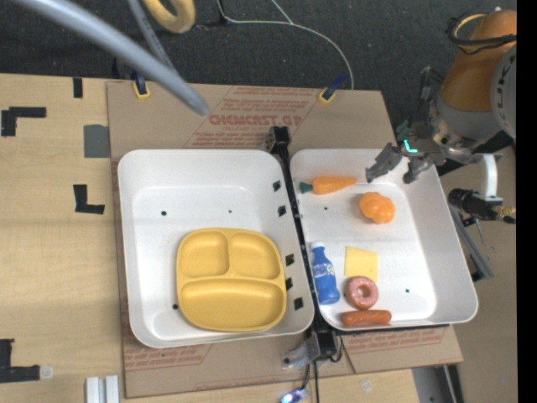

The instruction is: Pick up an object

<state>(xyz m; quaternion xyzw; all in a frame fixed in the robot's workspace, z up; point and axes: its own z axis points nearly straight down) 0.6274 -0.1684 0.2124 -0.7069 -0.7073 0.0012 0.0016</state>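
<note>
The right bin holds a carrot, an orange fruit, a blue bottle, a yellow cheese slice, a pink donut and a sausage. My gripper hangs over the bin's far right corner, above and to the right of the orange fruit. Its two dark fingers are spread apart with nothing between them.
A yellow divided plate lies in the left bin. A grey hose crosses the upper left, and a black clamp sits where the bins meet. The arm's orange band stands at the right.
</note>
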